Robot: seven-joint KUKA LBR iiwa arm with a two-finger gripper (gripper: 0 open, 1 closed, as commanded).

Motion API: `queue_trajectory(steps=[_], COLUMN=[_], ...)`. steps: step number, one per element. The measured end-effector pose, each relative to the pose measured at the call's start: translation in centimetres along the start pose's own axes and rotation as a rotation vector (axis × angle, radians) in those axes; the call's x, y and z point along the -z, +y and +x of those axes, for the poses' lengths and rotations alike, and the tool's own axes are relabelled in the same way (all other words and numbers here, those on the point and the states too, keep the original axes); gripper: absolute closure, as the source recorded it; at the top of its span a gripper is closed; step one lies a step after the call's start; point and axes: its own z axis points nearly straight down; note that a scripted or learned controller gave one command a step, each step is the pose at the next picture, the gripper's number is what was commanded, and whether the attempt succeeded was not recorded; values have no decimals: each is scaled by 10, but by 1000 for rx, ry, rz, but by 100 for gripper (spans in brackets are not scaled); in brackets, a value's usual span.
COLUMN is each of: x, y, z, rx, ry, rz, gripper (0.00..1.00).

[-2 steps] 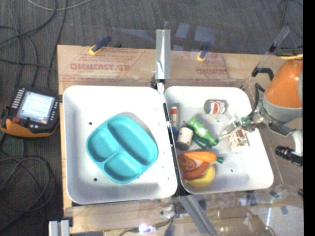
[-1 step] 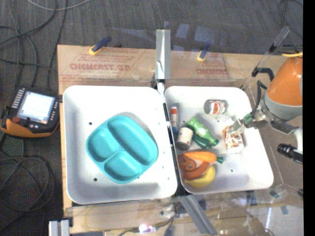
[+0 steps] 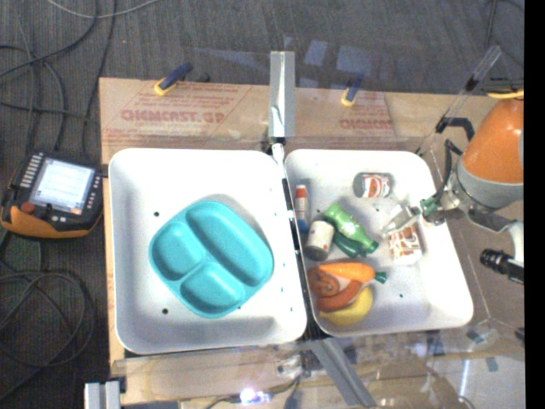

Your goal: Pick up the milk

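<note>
Milk (image 3: pixel 405 242) is what you are after, and in the camera view it looks to be the small white carton with red print lying in the right bin (image 3: pixel 443 307), close to that bin's right wall and about halfway down it. You can judge it by its boxy shape, though the print is too small to read, so treat the identification as likely, not certain.

Look next at the tool (image 3: pixel 412 214). It reaches in from the right edge of the bin, below the orange band of the arm (image 3: pixel 501 147), and its tip sits just above and touching or nearly touching the carton's upper edge. Its state cannot be told from this angle, and nothing shows the carton being held.

For the relation your next move turns on: the carton lies just below and slightly left of the tool tip as the camera sees it, with its long axis running roughly top to bottom of the frame, tilted a little.

Around it, mind the green bottle (image 3: pixel 350 230) to its left, the can (image 3: pixel 372 185) further up, and the carrot (image 3: pixel 344 273) and banana (image 3: pixel 349 308) lower down. All stand apart from the carton.

The left bin (image 3: pixel 128 313) holds a teal divided tray (image 3: pixel 212 256), well away from the work.
</note>
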Motion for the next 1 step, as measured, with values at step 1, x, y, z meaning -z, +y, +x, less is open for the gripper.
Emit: queue_trajectory(steps=[1], x=[-40], y=[-13], z=[9], rx=[28], ry=[18], rz=[15], gripper=[0])
